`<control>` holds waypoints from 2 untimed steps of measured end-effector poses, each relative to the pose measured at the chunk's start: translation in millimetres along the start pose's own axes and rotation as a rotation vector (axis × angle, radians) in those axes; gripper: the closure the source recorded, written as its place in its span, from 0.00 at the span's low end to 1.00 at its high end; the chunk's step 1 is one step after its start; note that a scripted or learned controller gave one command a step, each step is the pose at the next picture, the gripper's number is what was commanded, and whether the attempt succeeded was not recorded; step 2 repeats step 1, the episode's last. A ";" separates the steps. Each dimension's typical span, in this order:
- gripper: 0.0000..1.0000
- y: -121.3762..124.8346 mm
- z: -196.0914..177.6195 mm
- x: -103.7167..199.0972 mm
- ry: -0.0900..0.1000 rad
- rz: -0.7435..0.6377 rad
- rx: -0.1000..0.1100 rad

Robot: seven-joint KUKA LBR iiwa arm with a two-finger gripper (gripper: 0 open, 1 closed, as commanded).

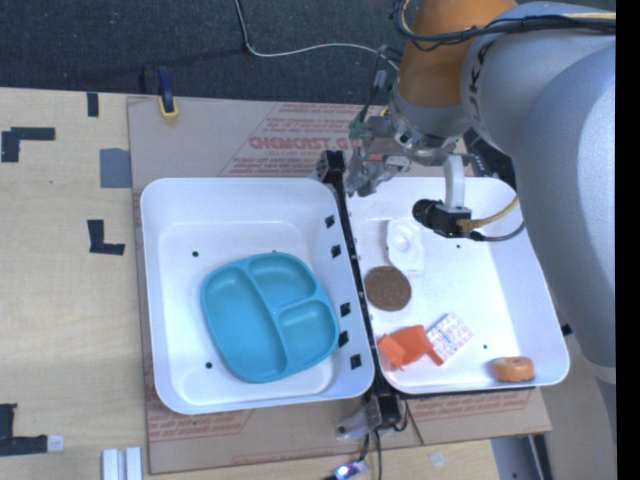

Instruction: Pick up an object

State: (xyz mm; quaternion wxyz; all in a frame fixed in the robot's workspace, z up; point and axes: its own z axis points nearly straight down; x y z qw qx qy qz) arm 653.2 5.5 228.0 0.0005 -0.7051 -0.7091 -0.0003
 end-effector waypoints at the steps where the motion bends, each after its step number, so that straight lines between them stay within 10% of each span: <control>1: 1.00 4.1 4.9 42.6 -0.002 0.002 0.001; 2: 1.00 4.1 4.9 42.6 -0.002 0.002 0.001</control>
